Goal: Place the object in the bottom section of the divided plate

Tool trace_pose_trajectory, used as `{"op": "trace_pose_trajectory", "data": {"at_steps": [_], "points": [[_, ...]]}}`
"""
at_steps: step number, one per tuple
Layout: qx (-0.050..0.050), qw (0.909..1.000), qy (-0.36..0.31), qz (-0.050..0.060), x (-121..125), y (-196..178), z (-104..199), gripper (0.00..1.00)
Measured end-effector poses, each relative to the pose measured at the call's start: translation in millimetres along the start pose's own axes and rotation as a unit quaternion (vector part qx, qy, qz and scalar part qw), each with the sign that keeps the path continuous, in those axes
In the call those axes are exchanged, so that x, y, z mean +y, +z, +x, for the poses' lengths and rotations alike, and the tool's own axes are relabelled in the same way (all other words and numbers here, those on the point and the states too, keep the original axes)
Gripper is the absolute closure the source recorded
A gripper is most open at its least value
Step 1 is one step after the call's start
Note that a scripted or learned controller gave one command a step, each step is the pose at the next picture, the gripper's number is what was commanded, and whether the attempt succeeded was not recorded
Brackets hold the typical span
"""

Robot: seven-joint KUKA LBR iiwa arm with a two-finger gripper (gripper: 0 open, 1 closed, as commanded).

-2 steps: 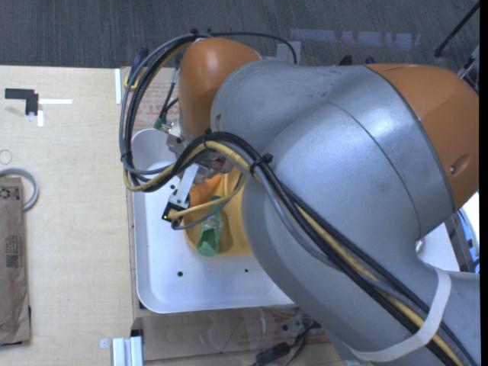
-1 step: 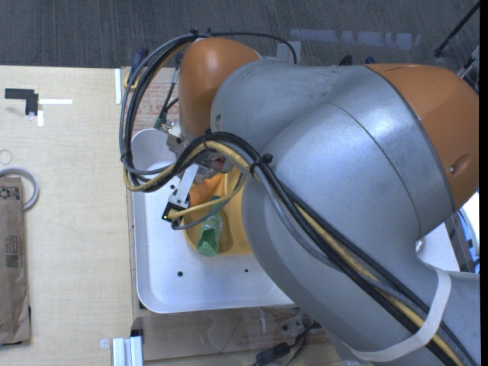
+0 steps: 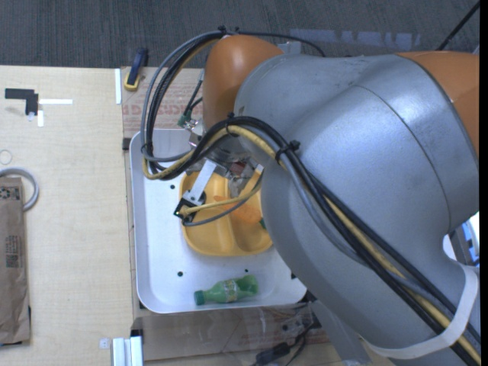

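Note:
A yellow divided plate (image 3: pixel 221 239) lies in the middle of the white bin (image 3: pixel 156 280). The grey arm hides the plate's right side. My gripper (image 3: pixel 229 175) hangs over the plate's upper left part, with cables looping around it. Something orange (image 3: pixel 246 210) shows inside the plate, close under the arm; I cannot tell what it is. A green plastic bottle (image 3: pixel 226 290) lies on its side on the bin floor, below the plate and apart from it.
The arm's large grey body (image 3: pixel 366 189) covers the right half of the view. Left of the bin is a pale wooden bench (image 3: pixel 69 204) with a brown paper bag (image 3: pixel 11 258) at its left edge and a small black piece (image 3: pixel 21 96) further back.

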State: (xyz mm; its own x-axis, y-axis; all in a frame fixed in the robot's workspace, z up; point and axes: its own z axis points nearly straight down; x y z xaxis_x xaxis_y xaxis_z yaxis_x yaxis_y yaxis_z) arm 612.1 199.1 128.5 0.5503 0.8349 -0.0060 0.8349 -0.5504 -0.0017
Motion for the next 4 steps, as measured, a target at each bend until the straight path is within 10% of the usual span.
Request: {"op": "trace_pose_trajectory", "data": {"at_steps": [1, 2, 3, 4], "points": [[-0.004, 1.0000, -0.002, 0.001, 0, -5, -1, 1.00], [0.006, 0.9760, 0.217, -0.001, 24, 28, 40, 1.00], [0.004, 0.9757, 0.219, -0.001, 25, 22, 39, 1.00], [0.007, 0.9394, 0.343, -0.001, 20, 31, 44, 1.00]]}}
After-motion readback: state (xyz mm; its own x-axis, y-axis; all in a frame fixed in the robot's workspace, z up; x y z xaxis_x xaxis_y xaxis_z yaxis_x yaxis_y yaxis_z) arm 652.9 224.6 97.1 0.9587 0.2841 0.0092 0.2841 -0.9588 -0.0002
